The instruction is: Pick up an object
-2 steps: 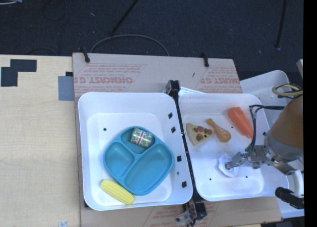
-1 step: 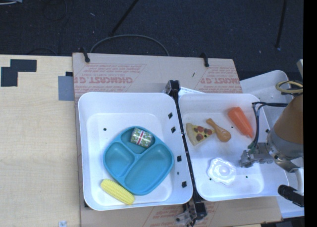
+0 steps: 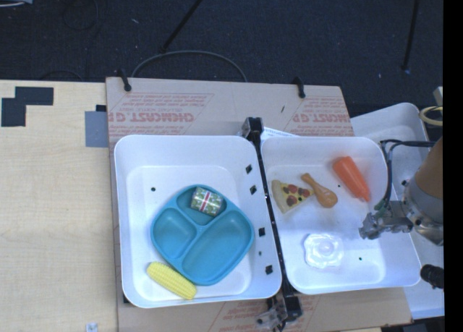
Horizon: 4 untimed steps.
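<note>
In the right bin (image 3: 329, 146) lie an orange carrot (image 3: 351, 176), a pizza slice (image 3: 291, 195), a tan drumstick (image 3: 320, 190) and a white fried egg (image 3: 323, 249). The left bin (image 3: 137, 171) holds a blue divided plate (image 3: 202, 235) with a green can (image 3: 206, 201) in its top compartment, and a yellow corn cob (image 3: 171, 280) at the front. My gripper (image 3: 370, 228) hangs low at the right bin's right side, to the right of the egg and below the carrot, touching neither.
A black divider (image 3: 262, 207) runs between the two bins. Cardboard (image 3: 217, 110) lies under them. The arm (image 3: 430, 193) comes in over the right bin's right rim. A wooden bench surface (image 3: 51, 215) stretches to the left.
</note>
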Tool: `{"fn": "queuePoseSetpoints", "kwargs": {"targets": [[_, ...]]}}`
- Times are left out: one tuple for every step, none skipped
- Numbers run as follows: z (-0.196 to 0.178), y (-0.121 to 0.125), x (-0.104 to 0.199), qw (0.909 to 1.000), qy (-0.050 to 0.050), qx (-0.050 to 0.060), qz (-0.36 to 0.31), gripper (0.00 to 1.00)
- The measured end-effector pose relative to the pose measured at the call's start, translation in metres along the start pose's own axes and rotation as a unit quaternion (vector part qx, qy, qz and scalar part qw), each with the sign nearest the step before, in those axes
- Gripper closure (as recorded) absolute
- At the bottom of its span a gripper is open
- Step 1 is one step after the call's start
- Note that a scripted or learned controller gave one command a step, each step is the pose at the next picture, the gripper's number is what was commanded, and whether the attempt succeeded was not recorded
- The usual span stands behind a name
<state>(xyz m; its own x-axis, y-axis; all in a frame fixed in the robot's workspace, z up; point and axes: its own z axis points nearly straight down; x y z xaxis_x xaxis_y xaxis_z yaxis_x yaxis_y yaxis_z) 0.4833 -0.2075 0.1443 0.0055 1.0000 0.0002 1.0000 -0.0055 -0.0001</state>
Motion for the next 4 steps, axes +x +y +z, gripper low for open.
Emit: {"fn": "queuePoseSetpoints", "kwargs": {"targets": [[-0.063, 0.002, 0.0, 1.0, -0.001, -0.002, -0.003, 1.0], [-0.066, 0.002, 0.0, 1.0, 0.0, 0.001, -0.003, 1.0], [-0.058, 0.017, 0.055, 1.0, 0.002, 0.001, -0.005, 1.0], [-0.059, 0.036, 0.097, 1.0, 0.001, 0.001, -0.005, 1.0]]}}
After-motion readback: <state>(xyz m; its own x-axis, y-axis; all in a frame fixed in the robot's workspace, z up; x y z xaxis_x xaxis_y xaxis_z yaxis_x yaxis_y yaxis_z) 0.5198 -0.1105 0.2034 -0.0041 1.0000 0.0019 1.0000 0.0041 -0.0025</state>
